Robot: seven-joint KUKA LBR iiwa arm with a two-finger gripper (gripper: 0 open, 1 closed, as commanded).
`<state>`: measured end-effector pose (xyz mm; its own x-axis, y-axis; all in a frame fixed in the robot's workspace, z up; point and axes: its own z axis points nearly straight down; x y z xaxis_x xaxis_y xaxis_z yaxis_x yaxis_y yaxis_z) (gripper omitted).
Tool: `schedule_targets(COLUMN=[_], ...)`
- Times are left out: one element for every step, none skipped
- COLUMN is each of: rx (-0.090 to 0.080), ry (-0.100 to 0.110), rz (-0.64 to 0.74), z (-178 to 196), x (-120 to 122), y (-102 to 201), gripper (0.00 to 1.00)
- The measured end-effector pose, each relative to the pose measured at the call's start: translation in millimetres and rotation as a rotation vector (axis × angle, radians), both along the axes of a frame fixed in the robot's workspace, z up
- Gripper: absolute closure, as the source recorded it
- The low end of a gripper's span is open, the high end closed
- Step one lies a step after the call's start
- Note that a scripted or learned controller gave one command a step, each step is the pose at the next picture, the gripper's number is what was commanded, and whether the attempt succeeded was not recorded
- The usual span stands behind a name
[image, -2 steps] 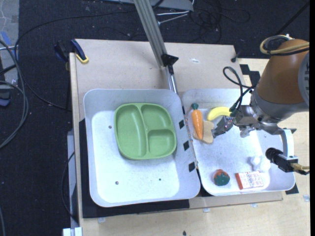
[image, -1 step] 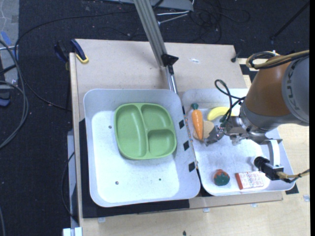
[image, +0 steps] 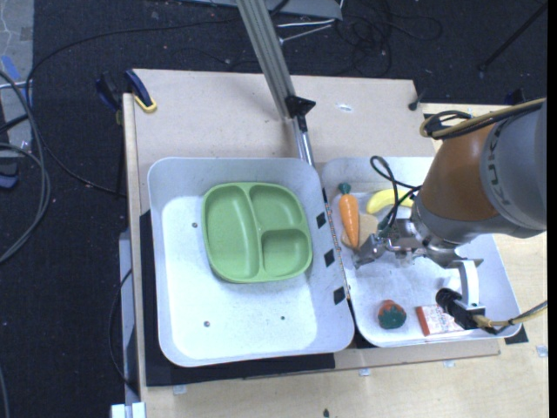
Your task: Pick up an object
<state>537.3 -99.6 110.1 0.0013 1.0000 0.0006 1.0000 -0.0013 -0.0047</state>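
My gripper [image: 370, 252] hangs low over the right bin [image: 418, 336], just right of an orange carrot [image: 349, 219] that lies along the bin's left wall. A yellow banana-like piece [image: 384, 201] rests behind the wrist, partly covered by cables. Toward the front of the bin sit a small red and green ball-shaped fruit [image: 392, 314] and a red and white packet [image: 437, 320]. The metal fingers point left toward the bin's left edge, and nothing shows between them.
A green divided plate [image: 258, 232] lies in the left bin [image: 183, 320]. A grey pole [image: 271, 55] slants down from the top to the gap between the bins. The arm's orange band [image: 466, 181] and cables cover the right bin's back right.
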Motion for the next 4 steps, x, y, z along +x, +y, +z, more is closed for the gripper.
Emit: schedule_targets(rx=[-0.001, -0.003, -0.002, -0.002], ry=[-0.006, -0.011, -0.008, -0.011], rz=[0.000, -0.001, 0.000, 0.003], z=[-17.0, -5.4, 42.1, 95.8], x=[0.6, 1.9, -4.0, 6.1], y=[-0.1, -0.7, -6.7, -12.8], gripper=[0.00, 1.00, 1.00, 1.00])
